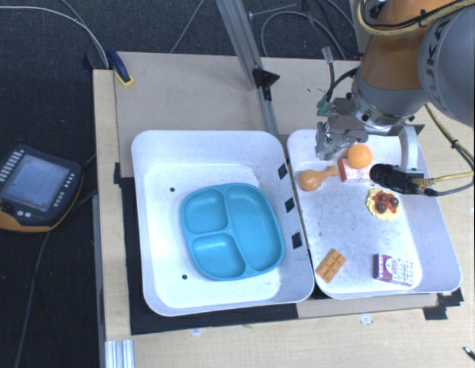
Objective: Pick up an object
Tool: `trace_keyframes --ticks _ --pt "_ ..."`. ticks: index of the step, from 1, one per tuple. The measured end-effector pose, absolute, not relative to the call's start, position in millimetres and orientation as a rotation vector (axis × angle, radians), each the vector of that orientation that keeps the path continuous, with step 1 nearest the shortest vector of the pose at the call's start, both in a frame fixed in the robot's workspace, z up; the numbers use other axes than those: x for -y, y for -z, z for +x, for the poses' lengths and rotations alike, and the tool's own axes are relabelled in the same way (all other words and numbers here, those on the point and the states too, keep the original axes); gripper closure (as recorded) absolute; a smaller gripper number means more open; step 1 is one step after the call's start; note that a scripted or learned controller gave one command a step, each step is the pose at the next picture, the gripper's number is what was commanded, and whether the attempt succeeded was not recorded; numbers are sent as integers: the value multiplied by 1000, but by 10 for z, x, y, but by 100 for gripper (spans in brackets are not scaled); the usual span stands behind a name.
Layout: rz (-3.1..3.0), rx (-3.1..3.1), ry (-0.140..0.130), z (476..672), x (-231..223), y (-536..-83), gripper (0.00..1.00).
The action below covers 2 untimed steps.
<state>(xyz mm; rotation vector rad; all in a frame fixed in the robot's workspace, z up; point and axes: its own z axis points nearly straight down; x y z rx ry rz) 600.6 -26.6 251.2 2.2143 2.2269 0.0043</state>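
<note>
My gripper (330, 149) hangs over the far end of the right bin (431, 267). Directly by it lie an orange ball (360, 156) and a small red-and-white item (350, 172). A tan pear-shaped piece (316, 179) rests just below the gripper, apart from it. Further toward the front lie a yellow tart with red berries (384, 204), a tan cracker (330, 264) and a purple packet (394, 269). I see nothing held in the gripper.
The left bin (157, 167) holds a blue three-compartment plate (230, 231). A slanted metal pole (245, 44) rises behind the bins. A black cylindrical part with a yellow cable (398, 179) juts over the right bin. A teach pendant (34, 184) lies far left.
</note>
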Motion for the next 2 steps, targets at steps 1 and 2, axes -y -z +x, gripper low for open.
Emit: trace_keyframes --ticks 1,2 --pt "2216 -2224 -4 6189 -195 -2517 100" --pt "2216 -2226 -1 6297 -746 -2288 100"
